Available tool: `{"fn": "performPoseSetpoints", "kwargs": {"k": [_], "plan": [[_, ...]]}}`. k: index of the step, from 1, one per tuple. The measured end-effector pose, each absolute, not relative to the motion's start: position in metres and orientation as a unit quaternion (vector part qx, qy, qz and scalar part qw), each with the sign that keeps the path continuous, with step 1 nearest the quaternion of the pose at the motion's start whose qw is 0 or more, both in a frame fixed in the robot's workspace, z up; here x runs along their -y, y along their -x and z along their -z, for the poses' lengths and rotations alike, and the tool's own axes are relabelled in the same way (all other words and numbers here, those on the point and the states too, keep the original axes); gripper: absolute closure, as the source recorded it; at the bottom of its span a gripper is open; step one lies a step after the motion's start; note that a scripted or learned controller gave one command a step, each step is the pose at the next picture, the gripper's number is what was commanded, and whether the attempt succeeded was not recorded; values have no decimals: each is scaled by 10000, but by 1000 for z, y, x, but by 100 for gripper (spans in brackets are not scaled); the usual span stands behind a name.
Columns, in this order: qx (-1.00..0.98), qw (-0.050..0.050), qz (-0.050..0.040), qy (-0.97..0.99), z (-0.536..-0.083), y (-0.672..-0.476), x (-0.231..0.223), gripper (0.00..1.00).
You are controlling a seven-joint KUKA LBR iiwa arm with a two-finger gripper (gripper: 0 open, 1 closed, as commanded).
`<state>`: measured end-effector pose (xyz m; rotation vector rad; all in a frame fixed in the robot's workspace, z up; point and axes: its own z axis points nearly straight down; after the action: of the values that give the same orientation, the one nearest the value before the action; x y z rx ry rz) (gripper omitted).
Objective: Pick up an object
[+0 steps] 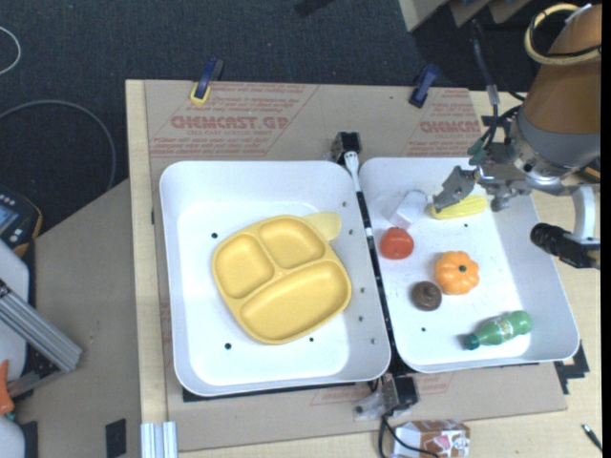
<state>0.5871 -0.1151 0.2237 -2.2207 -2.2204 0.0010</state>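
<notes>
jaws [456, 196]: clenched on yellow corn [460, 207]. below them: red tomato [396, 244], orange pumpkin [456, 272], brown ball [426, 296], green bottle [497, 329].

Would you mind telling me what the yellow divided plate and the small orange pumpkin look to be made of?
The yellow three-compartment plate looks like moulded plastic, smooth and slightly glossy, judging by its even colour and rounded ridges. The small orange pumpkin seems a plastic toy, shiny with a highlight, though rubber is possible.

Grey KUKA arm with orange band [565, 74] enters frame at 3 o'clock, upper right, wrist angled down toward 9 o'clock. Metal two-finger gripper [456, 195] low, pointing 8 o'clock.
</notes>
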Motion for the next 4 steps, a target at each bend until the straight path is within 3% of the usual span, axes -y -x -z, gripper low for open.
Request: {"fn": "performPoseSetpoints", "kwargs": {"k": [1,2,3,4], "plan": [[7064,63,-37,7078,-131,-524,104,0],[7065,-14,9,7077,-148,-530,105,100],[7066,-19,-2,7076,-84,-575,148,100],[7047,17,-14,7095,-84,-503,187,100]]}}
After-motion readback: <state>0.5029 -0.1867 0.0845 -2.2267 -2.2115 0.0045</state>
